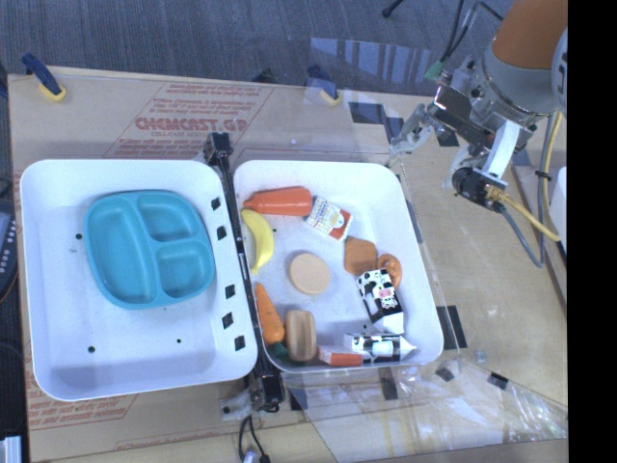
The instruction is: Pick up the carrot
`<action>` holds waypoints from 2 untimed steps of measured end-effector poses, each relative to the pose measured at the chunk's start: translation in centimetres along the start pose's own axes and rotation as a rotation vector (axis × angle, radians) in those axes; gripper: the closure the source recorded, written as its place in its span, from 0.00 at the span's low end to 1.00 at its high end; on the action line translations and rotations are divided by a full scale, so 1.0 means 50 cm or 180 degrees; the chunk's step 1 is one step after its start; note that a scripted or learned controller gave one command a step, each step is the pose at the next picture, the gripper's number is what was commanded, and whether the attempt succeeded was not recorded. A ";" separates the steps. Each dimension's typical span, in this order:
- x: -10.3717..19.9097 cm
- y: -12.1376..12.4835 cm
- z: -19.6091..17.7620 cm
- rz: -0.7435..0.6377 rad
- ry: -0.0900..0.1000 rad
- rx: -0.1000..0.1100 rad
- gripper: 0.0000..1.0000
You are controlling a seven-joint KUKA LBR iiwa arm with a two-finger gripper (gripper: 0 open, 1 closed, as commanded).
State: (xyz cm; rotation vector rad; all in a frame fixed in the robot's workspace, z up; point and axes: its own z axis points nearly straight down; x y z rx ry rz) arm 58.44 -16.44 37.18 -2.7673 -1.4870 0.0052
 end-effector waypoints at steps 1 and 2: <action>0.004 0.052 -0.049 -0.0953 0.0001 -0.0007 0.00; 0.053 0.140 -0.069 -0.1052 0.0002 0.0006 0.00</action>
